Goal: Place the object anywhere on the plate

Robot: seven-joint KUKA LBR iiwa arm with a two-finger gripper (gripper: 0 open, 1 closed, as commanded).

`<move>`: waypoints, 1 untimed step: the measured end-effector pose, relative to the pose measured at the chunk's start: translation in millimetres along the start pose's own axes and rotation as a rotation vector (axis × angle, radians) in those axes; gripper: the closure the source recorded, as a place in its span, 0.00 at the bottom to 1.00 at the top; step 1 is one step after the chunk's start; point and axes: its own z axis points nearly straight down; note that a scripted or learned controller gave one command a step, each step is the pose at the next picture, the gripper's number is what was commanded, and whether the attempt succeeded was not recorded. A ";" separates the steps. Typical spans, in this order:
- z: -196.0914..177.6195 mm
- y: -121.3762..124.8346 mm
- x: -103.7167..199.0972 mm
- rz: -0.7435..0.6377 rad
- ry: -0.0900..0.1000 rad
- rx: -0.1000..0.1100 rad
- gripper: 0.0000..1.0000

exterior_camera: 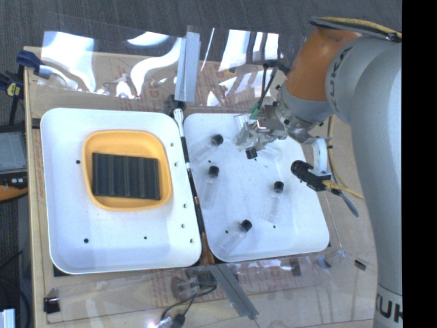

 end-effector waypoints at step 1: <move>-6.4 -14.1 29.9 -0.237 0.003 0.003 1.00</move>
